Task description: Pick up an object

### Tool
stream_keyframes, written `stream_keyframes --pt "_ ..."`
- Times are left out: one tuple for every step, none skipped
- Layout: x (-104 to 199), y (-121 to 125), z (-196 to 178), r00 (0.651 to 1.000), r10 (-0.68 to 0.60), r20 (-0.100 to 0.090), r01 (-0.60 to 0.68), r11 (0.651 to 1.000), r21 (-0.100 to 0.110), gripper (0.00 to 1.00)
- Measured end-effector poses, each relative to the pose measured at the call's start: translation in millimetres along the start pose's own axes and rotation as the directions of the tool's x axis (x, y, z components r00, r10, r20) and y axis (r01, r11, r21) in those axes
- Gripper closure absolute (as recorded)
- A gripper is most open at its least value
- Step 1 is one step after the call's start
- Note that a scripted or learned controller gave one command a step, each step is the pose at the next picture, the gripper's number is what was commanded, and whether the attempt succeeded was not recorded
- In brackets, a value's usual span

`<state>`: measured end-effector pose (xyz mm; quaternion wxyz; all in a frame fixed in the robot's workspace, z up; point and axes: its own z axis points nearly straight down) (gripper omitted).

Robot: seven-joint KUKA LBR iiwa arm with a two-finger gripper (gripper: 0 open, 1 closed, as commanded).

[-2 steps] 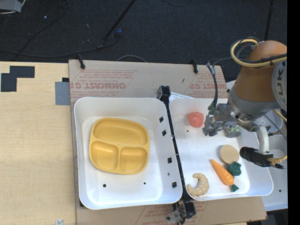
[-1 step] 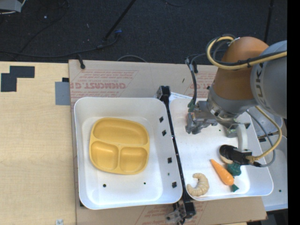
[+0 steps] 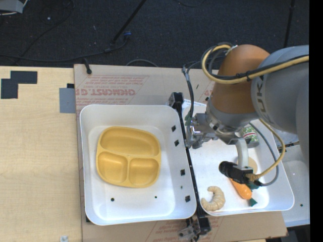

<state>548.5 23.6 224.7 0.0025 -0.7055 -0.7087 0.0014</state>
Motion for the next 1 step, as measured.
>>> stream_keyframes --pt "51.5 1.3 -9.5 1.0 -0.001 0.0 0.001 1.0 -0.002 1.0"
